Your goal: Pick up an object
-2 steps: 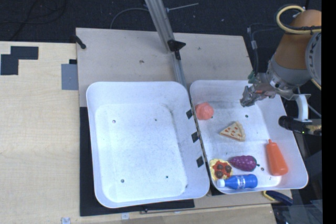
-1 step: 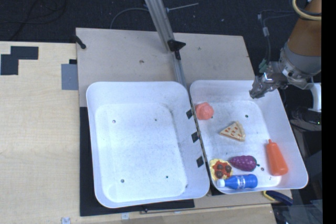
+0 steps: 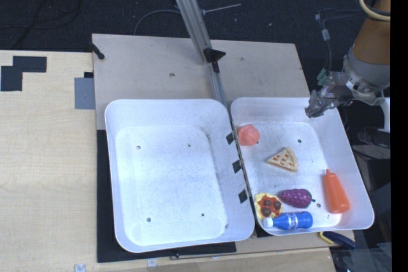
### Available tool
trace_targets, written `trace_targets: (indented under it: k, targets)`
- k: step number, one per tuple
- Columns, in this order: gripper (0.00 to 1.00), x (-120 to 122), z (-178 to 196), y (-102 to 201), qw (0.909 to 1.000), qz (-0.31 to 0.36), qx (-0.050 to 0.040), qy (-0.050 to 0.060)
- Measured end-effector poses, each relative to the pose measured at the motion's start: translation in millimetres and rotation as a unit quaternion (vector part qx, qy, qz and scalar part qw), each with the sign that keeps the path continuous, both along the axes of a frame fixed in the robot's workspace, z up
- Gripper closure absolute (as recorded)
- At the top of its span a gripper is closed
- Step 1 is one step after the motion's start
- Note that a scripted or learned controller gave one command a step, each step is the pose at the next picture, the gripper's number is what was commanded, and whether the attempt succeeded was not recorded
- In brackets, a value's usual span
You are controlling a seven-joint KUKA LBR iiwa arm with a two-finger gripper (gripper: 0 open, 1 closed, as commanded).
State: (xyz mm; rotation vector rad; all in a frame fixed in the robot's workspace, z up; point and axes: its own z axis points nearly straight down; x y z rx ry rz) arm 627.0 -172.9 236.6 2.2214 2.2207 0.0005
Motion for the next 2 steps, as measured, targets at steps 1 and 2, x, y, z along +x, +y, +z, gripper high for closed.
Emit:
trace_targets:
  k: [1, 2]
  targets:
    - [1.0, -3.1, 5.7, 59.2, 1.0, 0.002, 0.0007, 0.0]
    - [1.0, -11.3, 13.9, 112.8, 1.0, 0.002, 0.0007, 0.0]
